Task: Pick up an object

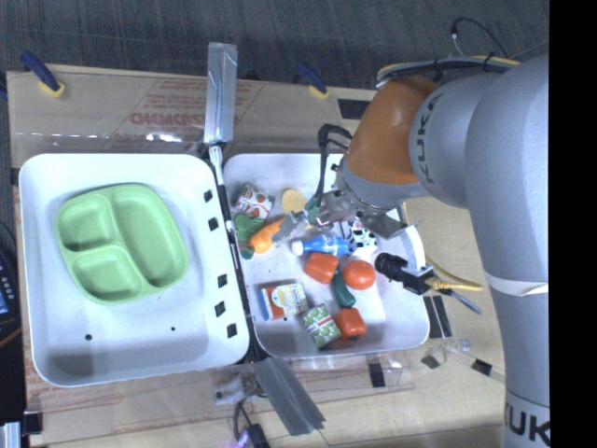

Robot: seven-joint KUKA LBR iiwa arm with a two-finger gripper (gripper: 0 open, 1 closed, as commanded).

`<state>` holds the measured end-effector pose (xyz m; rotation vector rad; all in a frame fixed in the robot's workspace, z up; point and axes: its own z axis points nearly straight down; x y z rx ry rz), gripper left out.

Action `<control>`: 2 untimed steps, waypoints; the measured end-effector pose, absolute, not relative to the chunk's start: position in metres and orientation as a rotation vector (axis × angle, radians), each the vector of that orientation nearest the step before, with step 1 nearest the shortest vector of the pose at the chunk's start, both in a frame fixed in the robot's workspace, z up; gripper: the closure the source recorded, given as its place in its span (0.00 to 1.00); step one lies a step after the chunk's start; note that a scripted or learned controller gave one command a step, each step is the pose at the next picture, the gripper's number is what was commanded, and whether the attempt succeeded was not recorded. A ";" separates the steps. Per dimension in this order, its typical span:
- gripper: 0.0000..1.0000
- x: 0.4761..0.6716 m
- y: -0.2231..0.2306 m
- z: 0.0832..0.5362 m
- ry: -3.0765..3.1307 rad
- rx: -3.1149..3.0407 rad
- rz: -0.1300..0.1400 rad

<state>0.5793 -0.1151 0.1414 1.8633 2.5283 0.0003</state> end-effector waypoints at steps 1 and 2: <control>0.00 0.606 -0.090 0.194 2.729 1.552 0.000; 0.00 0.591 -0.102 0.091 2.846 1.332 -0.001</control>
